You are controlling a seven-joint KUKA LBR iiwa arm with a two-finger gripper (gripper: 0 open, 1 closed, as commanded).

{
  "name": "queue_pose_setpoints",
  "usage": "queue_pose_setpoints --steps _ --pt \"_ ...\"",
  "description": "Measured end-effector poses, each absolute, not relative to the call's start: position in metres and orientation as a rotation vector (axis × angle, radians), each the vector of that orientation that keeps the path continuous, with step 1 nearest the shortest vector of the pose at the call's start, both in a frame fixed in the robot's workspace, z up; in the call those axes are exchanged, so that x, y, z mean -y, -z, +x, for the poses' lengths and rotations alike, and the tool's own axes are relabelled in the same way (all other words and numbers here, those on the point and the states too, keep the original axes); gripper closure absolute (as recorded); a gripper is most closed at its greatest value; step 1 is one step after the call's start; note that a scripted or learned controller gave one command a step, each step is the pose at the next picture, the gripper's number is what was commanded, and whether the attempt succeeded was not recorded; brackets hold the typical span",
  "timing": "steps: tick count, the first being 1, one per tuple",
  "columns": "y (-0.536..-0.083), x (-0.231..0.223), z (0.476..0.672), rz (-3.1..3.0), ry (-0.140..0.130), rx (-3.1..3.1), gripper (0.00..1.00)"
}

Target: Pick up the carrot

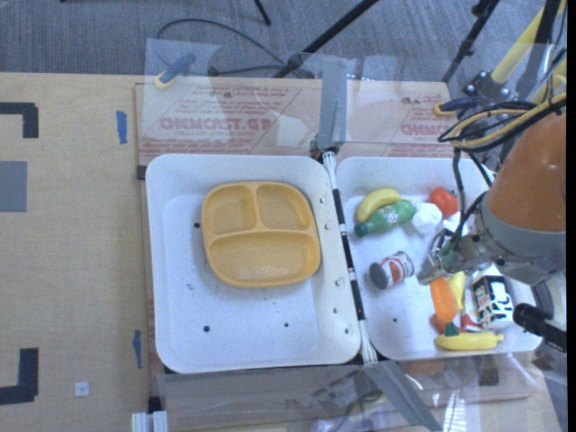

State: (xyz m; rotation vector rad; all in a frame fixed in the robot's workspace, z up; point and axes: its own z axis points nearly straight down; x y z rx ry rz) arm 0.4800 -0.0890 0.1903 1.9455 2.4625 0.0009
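The end effector (447, 261), grip state unclear, hovered above the carrot (443, 300) near the right bin's (396, 338) crowded right edge.

Clear plastic sheet (236, 106) behind the left bin (171, 268): red print reads "CHEMCAST GP". Similar red print at right, illegible.

Bench (63, 241) bearing two white bins (171, 331)

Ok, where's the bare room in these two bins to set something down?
Left white bin: bare floor below and left of the yellow divided plate. Right white bin: a bare patch below the small red-labelled can. Crowded along its right side around the orange carrot, where the pincer hangs.
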Motion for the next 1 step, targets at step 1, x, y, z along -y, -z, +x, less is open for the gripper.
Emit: queue_pose_setpoints --steps 1 --pt "-0.2004 0.0888 0.4814 1.94 -0.003 -2.46 1.0"
